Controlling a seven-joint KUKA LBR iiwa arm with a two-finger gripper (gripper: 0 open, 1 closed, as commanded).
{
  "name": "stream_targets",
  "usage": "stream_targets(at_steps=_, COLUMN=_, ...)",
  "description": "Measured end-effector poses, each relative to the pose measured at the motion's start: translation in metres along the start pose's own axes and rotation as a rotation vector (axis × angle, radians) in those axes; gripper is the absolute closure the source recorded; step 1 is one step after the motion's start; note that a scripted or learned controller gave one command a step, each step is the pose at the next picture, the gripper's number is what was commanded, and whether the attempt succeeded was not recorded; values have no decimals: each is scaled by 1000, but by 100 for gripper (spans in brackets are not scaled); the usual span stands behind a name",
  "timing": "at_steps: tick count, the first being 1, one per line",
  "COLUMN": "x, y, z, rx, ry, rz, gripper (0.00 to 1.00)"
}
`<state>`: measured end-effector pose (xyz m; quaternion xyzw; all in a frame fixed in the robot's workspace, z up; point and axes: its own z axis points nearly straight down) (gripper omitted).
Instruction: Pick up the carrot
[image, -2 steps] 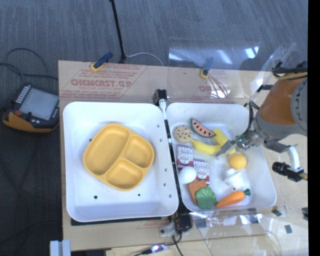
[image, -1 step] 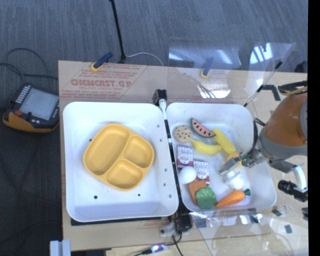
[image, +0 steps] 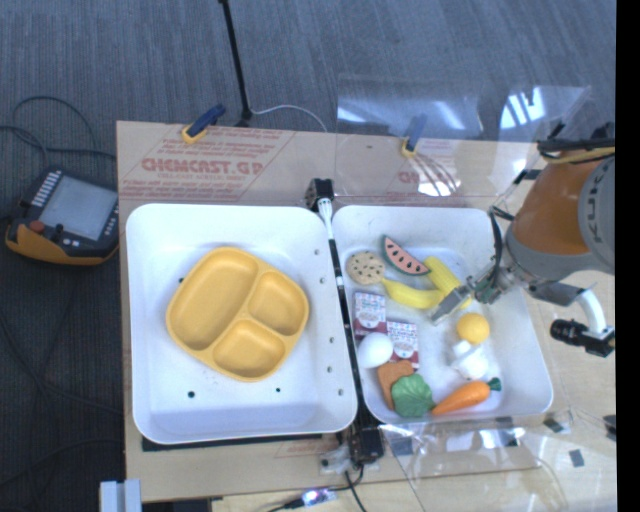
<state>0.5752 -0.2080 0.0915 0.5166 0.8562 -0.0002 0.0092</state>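
Two white bins (image: 140, 300) on brown, seemingly cardboard-covered bench (image: 150, 160); grey carpet (image: 100, 60).

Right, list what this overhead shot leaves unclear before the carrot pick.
- Pincer: small and dark against the banana; its opening can't be judged.
- Carrot: its leafy end merges with the white piece beside it; touching or apart is unclear.
- Small cartons: print too small to read.
- Arm: cut off by the right edge.
- Bench front: glare on clear plastic sheet blurs the edge.

Slanted overhead view of both bins (image: 150, 300)
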Motion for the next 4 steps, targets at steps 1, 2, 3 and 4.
stream_targets(at_steps=1, x=40, y=-46, z=-2, rx=-8, ry=-5, rz=-136, gripper=0)
stream_targets(at_steps=2, x=-19, y=20, z=1, rx=-3, ry=-1, rz=-301, gripper=0)
stream_targets(at_steps=3, x=-19, y=23, z=-11, rx=-10, ry=-8, rz=-299, gripper=100)
stream_targets(at_steps=4, x=5, y=39, z=-41, rx=3, ry=12, rz=-477, gripper=100)
